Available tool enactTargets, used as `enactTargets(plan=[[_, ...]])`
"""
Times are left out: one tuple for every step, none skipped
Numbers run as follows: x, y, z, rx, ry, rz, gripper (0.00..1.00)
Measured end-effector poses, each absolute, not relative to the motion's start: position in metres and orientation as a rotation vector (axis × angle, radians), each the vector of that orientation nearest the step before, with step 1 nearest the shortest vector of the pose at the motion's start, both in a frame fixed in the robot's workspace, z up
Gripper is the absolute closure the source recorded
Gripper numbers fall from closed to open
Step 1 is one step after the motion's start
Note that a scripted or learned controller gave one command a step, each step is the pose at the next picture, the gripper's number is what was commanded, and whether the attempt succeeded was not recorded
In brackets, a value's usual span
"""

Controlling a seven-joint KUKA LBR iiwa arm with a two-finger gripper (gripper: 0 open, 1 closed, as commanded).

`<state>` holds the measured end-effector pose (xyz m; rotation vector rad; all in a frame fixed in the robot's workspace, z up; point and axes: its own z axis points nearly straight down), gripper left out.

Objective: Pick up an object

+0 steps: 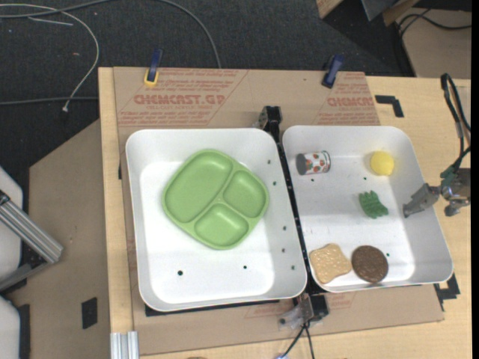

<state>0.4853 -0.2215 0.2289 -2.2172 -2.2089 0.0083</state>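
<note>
The right bin (426,238) holds several small objects. A small can (313,162) lies on its side at the back left, and a yellow lemon-like ball (382,163) sits at the back right. A green leafy piece (372,203) rests in the middle. At the front are a tan cracker (330,262) and a round brown cookie (370,263). My gripper (435,200) hangs over the bin's right rim, to the right of the green piece. It is open, with nothing between its fingers.
The left bin (150,268) holds a green divided plate (215,197). A black clamp (270,116) sits between the bins at the back. Blue clips (153,67) hold the cardboard sheet, and cables run along the right edge.
</note>
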Motion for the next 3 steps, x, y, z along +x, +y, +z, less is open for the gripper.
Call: enactTargets(plan=[[0.488,-0.221,0.234,-2.220,-2.220,0.000,0.00],[0.489,-0.219,0.171,-2.216,-2.215,0.003,0.00],[0.497,-0.215,0.124,-2.216,-2.217,0.002,0.00]])
